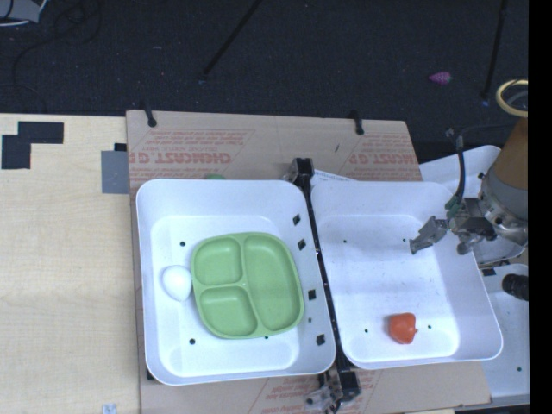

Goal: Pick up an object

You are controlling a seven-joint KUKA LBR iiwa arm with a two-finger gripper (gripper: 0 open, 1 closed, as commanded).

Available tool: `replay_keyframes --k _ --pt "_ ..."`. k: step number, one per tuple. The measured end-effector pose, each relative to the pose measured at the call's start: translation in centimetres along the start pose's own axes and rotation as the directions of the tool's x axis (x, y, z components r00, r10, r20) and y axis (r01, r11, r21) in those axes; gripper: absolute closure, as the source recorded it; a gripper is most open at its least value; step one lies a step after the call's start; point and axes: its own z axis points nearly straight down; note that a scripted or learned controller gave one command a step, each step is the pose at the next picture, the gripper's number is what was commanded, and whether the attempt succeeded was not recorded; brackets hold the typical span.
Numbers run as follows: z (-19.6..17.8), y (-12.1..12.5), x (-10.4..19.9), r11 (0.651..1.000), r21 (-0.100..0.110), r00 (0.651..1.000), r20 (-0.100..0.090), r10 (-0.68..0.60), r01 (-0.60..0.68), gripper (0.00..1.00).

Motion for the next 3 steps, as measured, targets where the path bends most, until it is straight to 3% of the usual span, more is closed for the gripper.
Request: replay_keyframes --k 1,3 --pt "-0.7 0.3 0.0 1.0 -0.013 1.0 0.003 -0.002 0.003 0.0" --pt "11.0 0.7 -0.6 1.0 -0.008 1.0 0.001 -0.002 0.002 0.0"
